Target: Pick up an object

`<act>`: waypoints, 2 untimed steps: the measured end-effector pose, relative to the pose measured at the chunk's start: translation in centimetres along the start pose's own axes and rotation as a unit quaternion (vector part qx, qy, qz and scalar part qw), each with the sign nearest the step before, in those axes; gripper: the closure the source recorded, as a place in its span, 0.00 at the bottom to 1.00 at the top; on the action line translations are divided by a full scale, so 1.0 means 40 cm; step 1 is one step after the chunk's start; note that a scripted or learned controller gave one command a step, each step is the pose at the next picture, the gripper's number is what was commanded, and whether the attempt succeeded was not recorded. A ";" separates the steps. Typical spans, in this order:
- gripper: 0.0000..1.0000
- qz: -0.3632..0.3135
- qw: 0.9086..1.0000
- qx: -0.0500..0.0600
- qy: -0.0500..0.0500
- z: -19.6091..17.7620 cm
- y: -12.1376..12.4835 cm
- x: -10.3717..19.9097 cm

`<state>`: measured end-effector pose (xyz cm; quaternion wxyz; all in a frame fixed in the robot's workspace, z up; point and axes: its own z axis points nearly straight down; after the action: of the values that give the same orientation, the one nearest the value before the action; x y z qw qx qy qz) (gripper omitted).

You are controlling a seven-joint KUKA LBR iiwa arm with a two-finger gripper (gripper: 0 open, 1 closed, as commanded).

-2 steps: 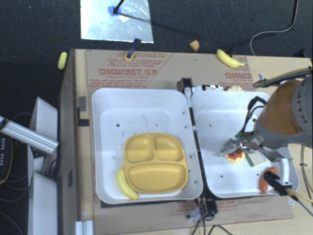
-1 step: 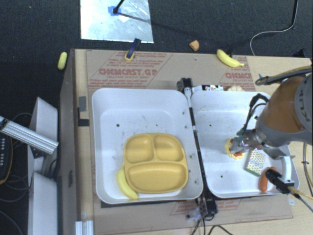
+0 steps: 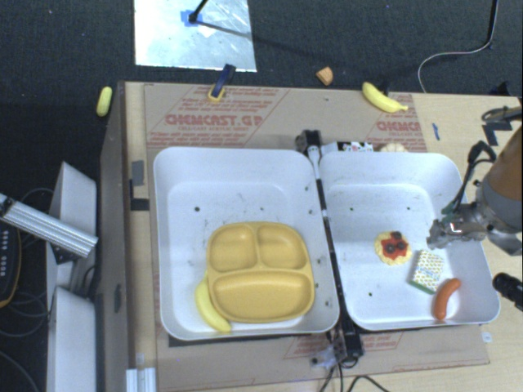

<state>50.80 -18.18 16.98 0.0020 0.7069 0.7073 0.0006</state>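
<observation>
A: Near edge first. What sits in the left bin (image 3: pixel 176 178)?

B: A yellow divided tray (image 3: pixel 260 269), three compartments, in the near half. A yellow banana (image 3: pixel 210 309) lies just beside its near-left corner, against the bin floor.

A: Right bin (image 3: pixel 359 186)?

B: Three items, all toward its right side. An orange sausage (image 3: pixel 444 298) lies nearest, close to the right wall. Just beyond it, a small green-and-white patterned block (image 3: pixel 428 270). Left of the block, a round yellow piece with a red and dark top (image 3: pixel 394 247).

A: Gripper?

B: The gripper (image 3: pixel 448 231) hangs over the right bin, just above the block and right of the round piece. Nothing visible between its parts; open or closed, cannot tell.

A: Farther back?

B: On the desk (image 3: pixel 270 113) behind the bins, a second banana (image 3: pixel 382 98) at the far right, a blue-and-yellow item (image 3: pixel 221 82) at the far left edge.
</observation>
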 end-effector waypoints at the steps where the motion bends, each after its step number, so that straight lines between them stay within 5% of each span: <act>1: 1.00 -0.002 1.000 0.000 0.000 -0.049 0.082 -0.063; 2: 1.00 -0.001 1.000 0.000 0.000 -0.229 0.021 -0.063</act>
<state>51.59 -20.69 26.13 0.0023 0.7061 0.7081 0.0007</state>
